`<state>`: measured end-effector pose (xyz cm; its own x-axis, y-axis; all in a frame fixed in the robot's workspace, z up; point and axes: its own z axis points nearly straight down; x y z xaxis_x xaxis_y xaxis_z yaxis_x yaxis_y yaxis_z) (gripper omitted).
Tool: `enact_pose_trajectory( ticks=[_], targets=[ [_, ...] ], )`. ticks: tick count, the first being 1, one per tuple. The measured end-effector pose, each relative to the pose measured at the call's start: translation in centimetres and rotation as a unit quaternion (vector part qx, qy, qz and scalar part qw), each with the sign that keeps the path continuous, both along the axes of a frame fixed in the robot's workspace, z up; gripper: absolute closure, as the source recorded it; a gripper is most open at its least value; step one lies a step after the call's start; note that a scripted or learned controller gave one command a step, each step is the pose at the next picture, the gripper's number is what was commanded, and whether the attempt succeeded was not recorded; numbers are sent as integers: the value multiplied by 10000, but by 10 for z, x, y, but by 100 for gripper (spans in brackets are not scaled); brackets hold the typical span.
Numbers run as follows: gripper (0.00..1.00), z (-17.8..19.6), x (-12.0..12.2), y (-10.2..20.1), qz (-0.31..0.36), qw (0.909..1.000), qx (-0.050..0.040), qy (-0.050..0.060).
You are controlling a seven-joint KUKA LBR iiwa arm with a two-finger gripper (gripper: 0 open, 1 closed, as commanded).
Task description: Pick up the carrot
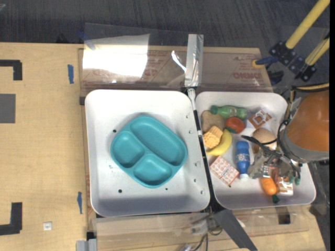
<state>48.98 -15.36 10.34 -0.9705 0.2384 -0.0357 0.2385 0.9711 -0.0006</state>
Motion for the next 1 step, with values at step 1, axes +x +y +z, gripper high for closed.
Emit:
enact_pose_trajectory(
  ticks=[1],
  targets=[
    [100, -9, -9, -11, 1556, 9877, 10, 145]
  ],
)
